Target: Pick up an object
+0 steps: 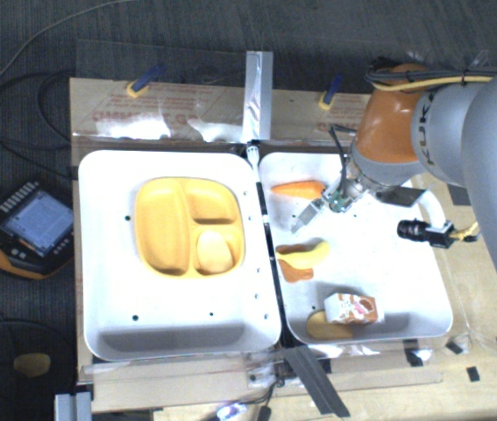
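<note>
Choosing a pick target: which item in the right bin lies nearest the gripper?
The orange wedge by the divider at the bin's far end lies just left of the gripper. The banana and carton lie further toward the near edge.

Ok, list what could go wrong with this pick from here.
The gripper hangs between the orange wedge and the banana, over neither, so it may close on nothing. Both lie near the bin's left wall, which could block a finger. The banana overlaps an orange piece, so both might lift.
</note>
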`<state>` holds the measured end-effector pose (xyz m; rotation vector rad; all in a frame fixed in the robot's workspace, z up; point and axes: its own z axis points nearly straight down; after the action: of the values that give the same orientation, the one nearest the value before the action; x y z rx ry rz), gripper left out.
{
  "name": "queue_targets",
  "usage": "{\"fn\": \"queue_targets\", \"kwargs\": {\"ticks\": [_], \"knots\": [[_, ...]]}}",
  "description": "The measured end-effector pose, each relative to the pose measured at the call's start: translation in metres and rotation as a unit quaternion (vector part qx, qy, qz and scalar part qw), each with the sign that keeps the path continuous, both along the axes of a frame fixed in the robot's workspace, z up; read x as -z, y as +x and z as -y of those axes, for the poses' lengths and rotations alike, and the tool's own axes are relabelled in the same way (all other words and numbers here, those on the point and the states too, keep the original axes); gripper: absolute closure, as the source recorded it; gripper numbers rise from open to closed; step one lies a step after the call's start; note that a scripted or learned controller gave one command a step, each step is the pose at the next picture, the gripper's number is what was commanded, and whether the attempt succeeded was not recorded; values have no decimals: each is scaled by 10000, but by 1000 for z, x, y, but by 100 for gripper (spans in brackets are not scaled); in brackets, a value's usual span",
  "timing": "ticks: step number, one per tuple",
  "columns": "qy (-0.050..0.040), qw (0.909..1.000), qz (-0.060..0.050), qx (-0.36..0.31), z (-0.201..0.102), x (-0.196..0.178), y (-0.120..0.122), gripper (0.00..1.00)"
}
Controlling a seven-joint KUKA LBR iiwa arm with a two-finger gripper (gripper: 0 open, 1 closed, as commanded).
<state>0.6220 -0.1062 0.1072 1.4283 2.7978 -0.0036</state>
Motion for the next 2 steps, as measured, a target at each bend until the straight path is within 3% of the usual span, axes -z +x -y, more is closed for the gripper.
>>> {"fn": "queue_targets", "kwargs": {"ticks": [1,2], "knots": [[11,9929,-1,1187,-35,-76,-51,0],[9,9797,-7,2007,-57,-75,-43,0]]}}
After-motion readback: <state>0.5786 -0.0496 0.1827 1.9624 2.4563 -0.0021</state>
